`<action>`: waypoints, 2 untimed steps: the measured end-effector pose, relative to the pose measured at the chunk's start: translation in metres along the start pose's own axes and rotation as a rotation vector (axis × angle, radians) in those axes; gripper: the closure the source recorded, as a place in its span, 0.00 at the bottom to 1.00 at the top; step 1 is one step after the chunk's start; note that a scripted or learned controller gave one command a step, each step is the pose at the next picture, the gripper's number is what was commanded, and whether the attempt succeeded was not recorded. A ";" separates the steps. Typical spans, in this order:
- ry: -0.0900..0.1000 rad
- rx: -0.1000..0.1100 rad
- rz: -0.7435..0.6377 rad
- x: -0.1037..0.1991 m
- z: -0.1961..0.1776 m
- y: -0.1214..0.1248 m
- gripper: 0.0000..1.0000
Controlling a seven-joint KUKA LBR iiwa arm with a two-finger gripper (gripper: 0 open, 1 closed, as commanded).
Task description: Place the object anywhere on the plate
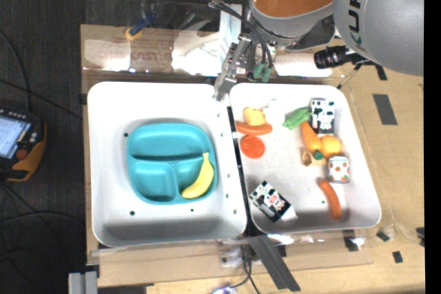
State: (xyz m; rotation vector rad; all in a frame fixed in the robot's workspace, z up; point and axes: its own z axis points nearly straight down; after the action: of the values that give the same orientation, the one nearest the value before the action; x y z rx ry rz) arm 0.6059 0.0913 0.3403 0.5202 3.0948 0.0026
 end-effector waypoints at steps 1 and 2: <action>-0.002 0.001 -0.026 -0.053 -0.137 0.017 1.00; -0.006 0.001 -0.026 -0.053 -0.147 0.018 1.00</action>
State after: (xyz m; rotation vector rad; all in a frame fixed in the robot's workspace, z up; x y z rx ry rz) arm 0.6615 0.0903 0.4870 0.4789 3.0957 -0.0003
